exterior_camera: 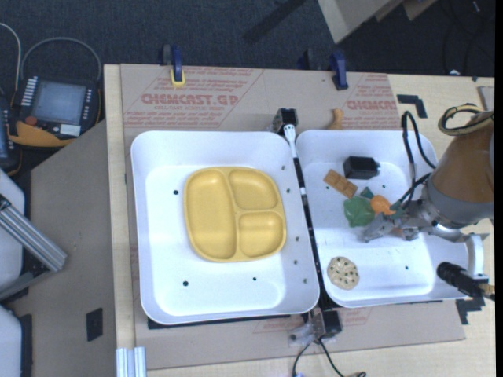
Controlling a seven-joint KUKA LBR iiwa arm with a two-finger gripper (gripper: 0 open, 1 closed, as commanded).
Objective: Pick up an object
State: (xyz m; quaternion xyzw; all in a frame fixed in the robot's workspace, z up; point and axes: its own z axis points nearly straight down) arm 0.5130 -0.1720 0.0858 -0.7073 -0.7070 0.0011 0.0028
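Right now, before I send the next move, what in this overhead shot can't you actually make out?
- Gripper: the fingers are small and blurred against the green object; contact with it can't be judged.
- Orange object: partly covered by the green one and the gripper, identity unclear.
- Arm: cut off by the right edge.
- Black object and brown piece: too small to identify.
- Cookie: surface detail blurred.

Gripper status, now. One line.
Gripper: down in the right bin beside the green object; whether it is open or shut cannot be told.
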